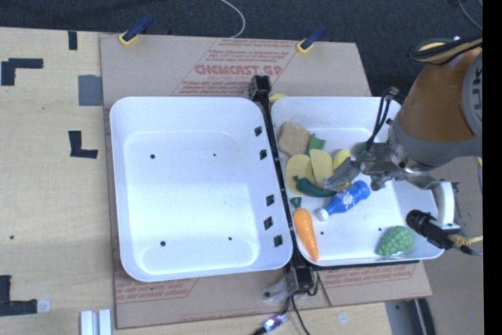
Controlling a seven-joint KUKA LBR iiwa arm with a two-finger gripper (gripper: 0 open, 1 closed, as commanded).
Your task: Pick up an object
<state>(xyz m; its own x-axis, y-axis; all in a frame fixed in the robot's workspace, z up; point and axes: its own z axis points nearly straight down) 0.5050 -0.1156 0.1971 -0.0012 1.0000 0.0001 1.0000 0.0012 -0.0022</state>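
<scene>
White plastic makes up the two shallow bins that sit side by side on a cardboard sheet [235,67] in the middle of the frame. The left bin [125,121] is the larger patch of bare white; the right bin [357,247] carries all the small items. The grey arm [435,118] with its orange band enters from the right edge and leans over the right bin, its gripper [345,172] low among the objects at the bin's centre; whether its fingers are spread or pressed together cannot be told, since they blur into the clutter below. An orange carrot [305,234] lies along the bin's lower left wall. A blue bottle [345,201] with a white cap rests tilted just below the gripper. A tan block [292,138] sits toward the upper left of that bin, with yellow pieces [310,167] and a dark green piece [312,188] beside it. A green bumpy ball [395,241] lies near the lower right corner.
</scene>
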